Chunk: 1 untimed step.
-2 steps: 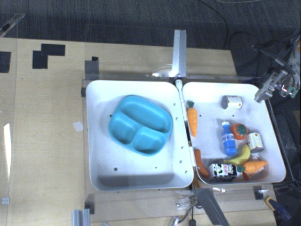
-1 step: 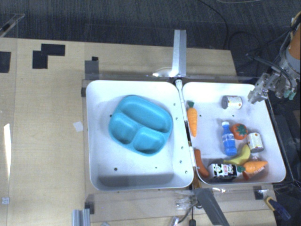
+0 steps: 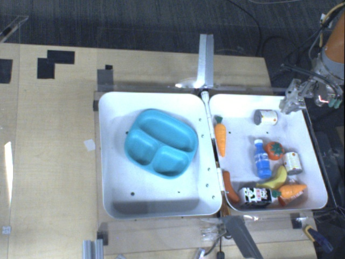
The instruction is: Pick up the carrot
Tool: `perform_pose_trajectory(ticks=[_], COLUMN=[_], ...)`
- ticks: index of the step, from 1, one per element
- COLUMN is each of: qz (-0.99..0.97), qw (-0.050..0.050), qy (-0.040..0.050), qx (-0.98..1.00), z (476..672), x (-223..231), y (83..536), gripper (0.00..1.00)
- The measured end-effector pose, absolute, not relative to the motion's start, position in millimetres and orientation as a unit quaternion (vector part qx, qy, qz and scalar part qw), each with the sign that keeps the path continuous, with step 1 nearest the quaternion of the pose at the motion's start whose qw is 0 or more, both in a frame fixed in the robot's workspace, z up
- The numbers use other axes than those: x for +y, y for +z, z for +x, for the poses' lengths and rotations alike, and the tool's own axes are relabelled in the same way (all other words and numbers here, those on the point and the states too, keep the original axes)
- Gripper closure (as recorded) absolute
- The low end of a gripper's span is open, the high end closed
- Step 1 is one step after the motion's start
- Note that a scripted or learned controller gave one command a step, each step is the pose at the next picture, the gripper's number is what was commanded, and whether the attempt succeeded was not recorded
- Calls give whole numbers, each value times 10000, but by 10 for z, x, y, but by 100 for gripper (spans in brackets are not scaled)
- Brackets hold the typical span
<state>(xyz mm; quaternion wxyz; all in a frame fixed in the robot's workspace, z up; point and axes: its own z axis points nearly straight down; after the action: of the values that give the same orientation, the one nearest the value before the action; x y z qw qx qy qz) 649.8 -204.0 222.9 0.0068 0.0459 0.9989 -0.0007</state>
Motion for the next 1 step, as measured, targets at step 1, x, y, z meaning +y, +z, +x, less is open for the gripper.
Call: perform_pose_trajectory(ticks=[1], qz=[-521], qw=[76], qy=[-14], qx=[9986], z=[6551], x=[-2039], y=[2284], gripper=[100])
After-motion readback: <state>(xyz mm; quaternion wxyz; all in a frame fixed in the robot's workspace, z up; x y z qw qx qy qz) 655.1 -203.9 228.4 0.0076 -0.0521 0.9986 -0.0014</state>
